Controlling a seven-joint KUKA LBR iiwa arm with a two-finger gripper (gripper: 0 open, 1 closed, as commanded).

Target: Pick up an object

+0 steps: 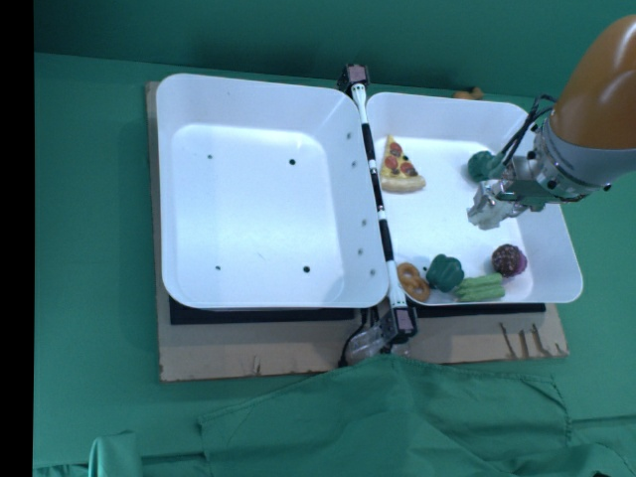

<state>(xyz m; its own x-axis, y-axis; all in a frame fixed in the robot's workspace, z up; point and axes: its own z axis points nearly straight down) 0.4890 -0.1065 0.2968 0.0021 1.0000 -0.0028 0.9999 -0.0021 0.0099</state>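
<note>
**Gripper hangs over the right bin, toys below and beside it**

Green cloth covers the bench, with brown cardboard under two white bins. Leftmost, the left bin (263, 192) shows bare floor with a few dark dots. Across the hinge, the right bin (447, 217) holds a pizza slice (400, 165) near its left wall. Along the front wall lie a pretzel (412, 281), a dark green vegetable (444, 271), a pale green pod (481, 287) and a purple ball (509, 260). Another green toy (483, 164) sits just beside the gripper (487, 212); whether anything is clamped there cannot be made out. The purple ball lies nearest, just toward the front-right of the tool.
</note>
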